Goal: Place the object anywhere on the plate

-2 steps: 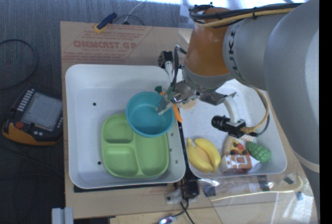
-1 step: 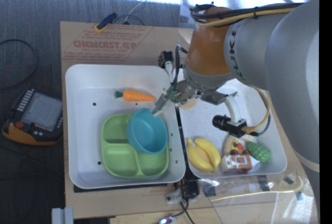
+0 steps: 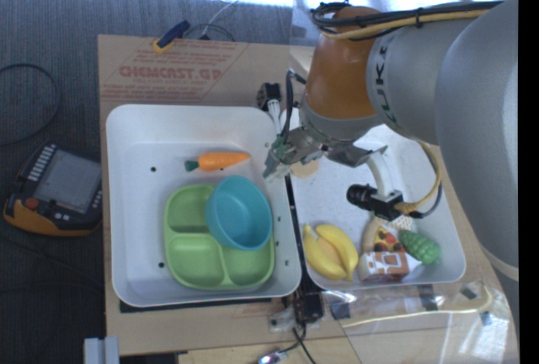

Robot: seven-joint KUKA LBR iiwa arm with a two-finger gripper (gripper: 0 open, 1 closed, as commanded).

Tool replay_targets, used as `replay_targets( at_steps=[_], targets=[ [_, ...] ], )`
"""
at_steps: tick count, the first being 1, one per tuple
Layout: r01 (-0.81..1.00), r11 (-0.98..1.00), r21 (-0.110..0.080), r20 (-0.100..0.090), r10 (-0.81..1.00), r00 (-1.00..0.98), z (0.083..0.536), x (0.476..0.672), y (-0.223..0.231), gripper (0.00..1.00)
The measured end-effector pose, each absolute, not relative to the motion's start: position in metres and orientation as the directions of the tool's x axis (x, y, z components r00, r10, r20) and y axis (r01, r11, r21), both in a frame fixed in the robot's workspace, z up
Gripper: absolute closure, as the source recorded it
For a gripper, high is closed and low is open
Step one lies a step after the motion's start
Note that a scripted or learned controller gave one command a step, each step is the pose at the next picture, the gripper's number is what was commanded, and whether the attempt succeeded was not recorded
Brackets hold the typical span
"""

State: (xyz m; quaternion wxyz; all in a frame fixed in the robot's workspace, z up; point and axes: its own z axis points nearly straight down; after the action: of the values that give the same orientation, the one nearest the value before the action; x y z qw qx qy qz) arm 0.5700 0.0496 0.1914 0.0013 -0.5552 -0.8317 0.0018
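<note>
A green divided plate point(image 3: 198, 253) lies in the left bin, and a blue bowl point(image 3: 240, 212) sits on its right side. An orange carrot point(image 3: 219, 160) with a green tip lies in the left bin just behind the plate. My gripper point(image 3: 280, 155) hangs over the wall between the two bins, to the right of the carrot and behind the bowl. A small pale round thing point(image 3: 305, 169) shows just right of the gripper, partly hidden by it. I see nothing clearly between the fingers.
The right bin point(image 3: 446, 270) holds two yellow bananas point(image 3: 330, 250), a toy pizza slice point(image 3: 386, 257) and a green bumpy piece point(image 3: 421, 247) near its front. A handheld controller point(image 3: 55, 190) lies on the floor to the left. The arm covers the right bin's back part.
</note>
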Motion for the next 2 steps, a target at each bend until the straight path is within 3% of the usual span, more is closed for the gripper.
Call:
replay_targets(
  at_steps=[1,2],
  targets=[
    [0.915,0.402,-0.002,0.001,0.915,-0.402,0.1970,0.5349,0.1144,1.00],
    [0.917,0.399,-0.003,0.000,0.917,-0.399,0.1965,0.5353,0.1116,0.00]
  ],
)
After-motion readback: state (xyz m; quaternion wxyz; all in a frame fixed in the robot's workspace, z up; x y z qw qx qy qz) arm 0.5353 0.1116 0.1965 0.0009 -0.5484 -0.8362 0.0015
